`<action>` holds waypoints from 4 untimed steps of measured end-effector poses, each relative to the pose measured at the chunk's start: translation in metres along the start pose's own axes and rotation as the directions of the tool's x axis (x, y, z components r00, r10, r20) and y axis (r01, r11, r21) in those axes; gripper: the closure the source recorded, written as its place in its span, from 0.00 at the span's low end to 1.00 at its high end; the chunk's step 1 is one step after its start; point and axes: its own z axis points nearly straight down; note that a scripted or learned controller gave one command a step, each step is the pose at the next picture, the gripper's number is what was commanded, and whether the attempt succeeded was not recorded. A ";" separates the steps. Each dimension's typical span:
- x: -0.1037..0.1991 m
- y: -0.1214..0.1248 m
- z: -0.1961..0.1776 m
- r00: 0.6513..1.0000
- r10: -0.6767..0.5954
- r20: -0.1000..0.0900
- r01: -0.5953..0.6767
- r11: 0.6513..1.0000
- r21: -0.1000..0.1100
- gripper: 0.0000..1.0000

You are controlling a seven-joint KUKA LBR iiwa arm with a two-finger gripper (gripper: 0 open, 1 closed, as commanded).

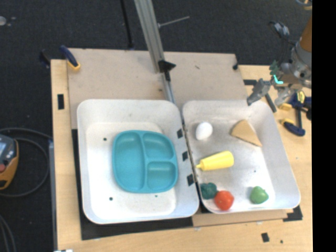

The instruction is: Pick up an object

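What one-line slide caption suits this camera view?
Gripper poised over the right bin's far rim; teal tray in the left bin.

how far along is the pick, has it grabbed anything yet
Nothing looks done yet. The tool sits at the top right corner of the right bin, with nothing between its fingers. In that bin lie the white ball, tan wedge, yellow bottle, dark green piece, red ball and green ball. Left: choosing one, closing on it, lifting.
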 end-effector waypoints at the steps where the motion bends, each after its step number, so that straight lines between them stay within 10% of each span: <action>1: 0.000 0.000 -0.001 1.000 -0.001 0.001 0.001 1.000 -0.001 0.00; 4: 0.000 0.014 0.146 1.000 -0.004 0.001 0.004 1.000 0.002 0.00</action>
